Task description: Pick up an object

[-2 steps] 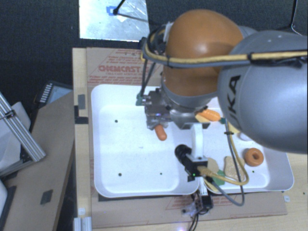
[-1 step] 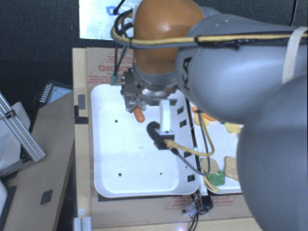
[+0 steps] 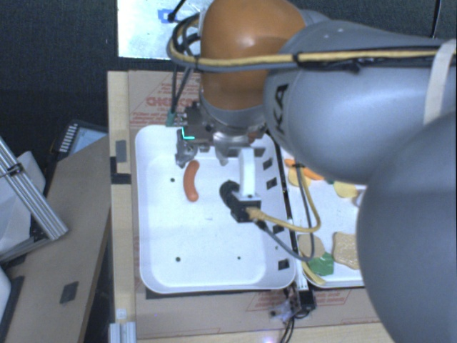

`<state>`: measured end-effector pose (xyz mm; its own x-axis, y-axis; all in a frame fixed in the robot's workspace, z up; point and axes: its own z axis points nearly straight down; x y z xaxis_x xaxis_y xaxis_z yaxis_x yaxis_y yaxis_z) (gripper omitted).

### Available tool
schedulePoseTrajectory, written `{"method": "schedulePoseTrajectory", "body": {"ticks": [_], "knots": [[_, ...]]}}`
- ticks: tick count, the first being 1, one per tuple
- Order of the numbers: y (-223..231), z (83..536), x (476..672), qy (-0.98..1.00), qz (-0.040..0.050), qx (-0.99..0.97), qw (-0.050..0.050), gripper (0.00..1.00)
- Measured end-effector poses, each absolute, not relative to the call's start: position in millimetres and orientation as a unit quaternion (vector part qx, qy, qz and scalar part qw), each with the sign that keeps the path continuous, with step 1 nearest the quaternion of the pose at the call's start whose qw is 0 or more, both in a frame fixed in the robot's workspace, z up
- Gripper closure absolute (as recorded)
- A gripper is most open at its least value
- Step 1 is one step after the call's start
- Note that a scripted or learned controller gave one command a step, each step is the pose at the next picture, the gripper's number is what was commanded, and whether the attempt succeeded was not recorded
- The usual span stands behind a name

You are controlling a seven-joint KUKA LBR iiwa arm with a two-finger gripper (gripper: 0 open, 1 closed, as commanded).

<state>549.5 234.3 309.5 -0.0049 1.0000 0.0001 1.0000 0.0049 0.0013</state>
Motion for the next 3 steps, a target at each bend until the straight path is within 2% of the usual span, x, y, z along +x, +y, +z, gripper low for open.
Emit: {"method": "schedulePoseTrajectory", "body": {"ticks": [1, 2, 3], "knots": [[234, 199, 494.1, 0.708, -0.0062, 0.707, -0.003, 0.00], [219, 80, 571.1, 0.707, 0.0011, 0.708, 0.001, 0.00], [235, 84, 511.5, 0.709, -0.0014, 0.706, -0.002, 0.00]]}}
